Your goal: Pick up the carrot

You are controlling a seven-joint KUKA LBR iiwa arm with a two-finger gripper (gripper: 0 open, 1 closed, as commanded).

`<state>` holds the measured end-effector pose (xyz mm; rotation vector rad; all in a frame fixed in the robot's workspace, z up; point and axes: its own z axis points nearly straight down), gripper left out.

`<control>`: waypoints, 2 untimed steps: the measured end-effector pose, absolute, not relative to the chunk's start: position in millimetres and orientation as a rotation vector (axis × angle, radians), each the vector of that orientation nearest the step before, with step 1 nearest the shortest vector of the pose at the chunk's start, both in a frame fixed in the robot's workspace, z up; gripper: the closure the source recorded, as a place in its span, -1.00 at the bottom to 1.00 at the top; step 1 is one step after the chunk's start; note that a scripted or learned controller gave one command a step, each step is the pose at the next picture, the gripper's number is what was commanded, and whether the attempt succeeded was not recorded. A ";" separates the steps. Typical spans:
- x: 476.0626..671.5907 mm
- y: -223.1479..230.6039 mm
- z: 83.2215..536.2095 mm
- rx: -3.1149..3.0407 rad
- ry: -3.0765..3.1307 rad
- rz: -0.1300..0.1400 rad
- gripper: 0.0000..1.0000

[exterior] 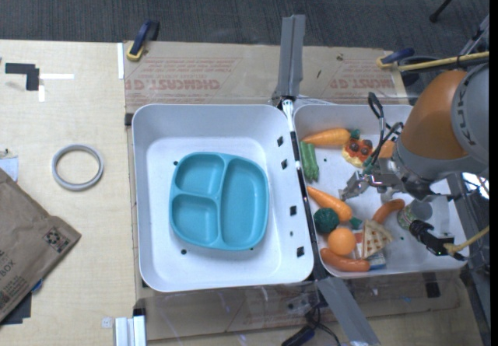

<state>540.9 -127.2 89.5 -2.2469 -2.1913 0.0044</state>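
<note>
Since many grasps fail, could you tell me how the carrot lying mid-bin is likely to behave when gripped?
The carrot looks like stiff toy plastic, so probably light and unbending. Its tapered, rounded body may slip from the fingers or roll. The broccoli at its side could get nudged.

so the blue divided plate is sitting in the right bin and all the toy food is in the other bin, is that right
Not quite. The camera view shows the blue divided plate in the left bin, not the right one. The toy food, including the carrot, lies in the right bin, where the gripper is.
</note>
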 end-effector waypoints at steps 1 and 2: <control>502.9 -96.4 90.4 -2.029 -2.396 0.002 -1.00; 477.5 -121.5 90.2 -1.636 -2.678 0.002 -1.00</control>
